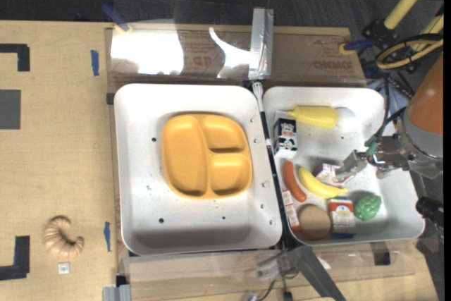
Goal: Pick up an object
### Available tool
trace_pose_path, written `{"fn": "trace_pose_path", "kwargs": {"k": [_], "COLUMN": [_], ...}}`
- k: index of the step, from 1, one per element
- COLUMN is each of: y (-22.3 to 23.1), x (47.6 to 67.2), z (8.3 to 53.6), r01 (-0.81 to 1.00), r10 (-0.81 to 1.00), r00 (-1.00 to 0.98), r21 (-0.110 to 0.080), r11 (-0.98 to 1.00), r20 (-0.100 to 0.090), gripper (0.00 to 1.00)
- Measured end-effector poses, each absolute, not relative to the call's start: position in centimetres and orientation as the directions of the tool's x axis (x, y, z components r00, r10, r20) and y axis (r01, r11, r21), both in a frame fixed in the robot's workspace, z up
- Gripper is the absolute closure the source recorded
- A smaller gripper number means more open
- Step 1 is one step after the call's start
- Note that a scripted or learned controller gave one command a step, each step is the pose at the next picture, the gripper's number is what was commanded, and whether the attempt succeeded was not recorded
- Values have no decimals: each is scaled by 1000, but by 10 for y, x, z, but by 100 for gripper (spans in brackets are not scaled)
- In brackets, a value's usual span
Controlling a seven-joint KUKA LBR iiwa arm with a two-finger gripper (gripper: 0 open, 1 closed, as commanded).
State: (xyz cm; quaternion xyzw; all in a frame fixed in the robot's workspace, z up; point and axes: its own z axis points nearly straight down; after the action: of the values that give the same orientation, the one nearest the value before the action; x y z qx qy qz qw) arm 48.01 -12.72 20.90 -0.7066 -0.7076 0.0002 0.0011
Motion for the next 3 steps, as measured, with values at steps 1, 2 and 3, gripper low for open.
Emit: {"fn": "trace_pose_path", "kwargs": {"k": [1,2,3], "y": [-105,-145,-129], "x": [508,486,537], "z": [106,157,87], "r01": [1000,943,942], "r10": [1000,943,943], "r00": [-17,332,334], "r21": [6,1,7], "r11": [17,-332,-334], "r20": [-1,-1,0], "gripper": [0,0,0]}}
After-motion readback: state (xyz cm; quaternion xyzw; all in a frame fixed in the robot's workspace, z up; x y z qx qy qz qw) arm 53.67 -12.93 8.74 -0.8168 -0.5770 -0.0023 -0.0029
